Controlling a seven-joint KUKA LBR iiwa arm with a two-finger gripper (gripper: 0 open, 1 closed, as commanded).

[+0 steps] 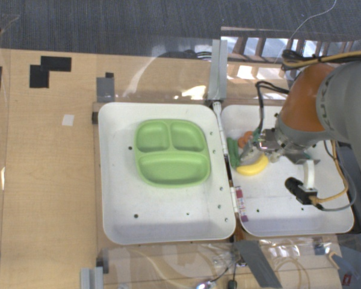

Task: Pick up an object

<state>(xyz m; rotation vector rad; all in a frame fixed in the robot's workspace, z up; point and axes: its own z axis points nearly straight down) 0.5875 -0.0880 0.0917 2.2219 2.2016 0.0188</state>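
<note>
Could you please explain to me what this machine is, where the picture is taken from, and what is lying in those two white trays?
The picture comes from one fixed camera above the bench, looking down at a slant. The grey machine with an orange band is a robot arm reaching in from the right. Its gripper hangs low in the right bin, just over a small cluster: a yellow banana-shaped object, a green object and something orange-red. I cannot tell whether it holds anything. The left bin contains a green divided plate with three compartments. The arm's job is to pick up an object.
</note>
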